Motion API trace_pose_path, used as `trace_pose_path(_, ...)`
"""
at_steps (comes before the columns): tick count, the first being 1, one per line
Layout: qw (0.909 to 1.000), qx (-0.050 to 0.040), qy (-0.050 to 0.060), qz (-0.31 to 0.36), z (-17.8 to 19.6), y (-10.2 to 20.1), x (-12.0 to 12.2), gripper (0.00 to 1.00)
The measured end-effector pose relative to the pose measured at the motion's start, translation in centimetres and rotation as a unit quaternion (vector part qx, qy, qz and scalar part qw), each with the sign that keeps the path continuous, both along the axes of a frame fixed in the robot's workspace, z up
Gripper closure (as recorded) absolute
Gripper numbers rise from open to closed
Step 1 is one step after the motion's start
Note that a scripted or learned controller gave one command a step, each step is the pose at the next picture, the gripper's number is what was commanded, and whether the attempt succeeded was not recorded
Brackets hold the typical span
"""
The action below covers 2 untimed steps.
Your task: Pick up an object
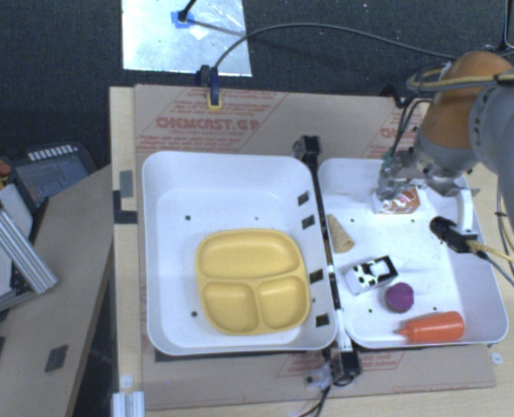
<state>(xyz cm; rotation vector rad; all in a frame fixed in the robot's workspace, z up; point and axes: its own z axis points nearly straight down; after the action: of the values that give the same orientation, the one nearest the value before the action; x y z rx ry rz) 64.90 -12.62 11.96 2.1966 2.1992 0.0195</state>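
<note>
Tool (398, 187) over small orange-and-white object (402, 201), right bin (491, 307), 1 o'clock.
Fingers' state cannot be told. Risk: object sits near the wall; an off-centre descent could nudge it aside.

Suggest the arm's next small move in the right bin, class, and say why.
Probably a short straight lift to test the grasp. The gripper sits low, right over the orange and white object near the right bin's far edge. I cannot tell whether the object is between its fingers, so a small rise would show that.
</note>
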Motion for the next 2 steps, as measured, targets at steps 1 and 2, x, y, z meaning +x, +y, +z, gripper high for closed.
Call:
trace_pose_path(1, 0.9999, 0.0068, 0.013, 0.001, 4.4, -0.1, 0.2, 1.00)
trace_pose_path(2, 0.9999, 0.0063, 0.013, 0.000, 9.3, -1.0, 0.5, 1.00)
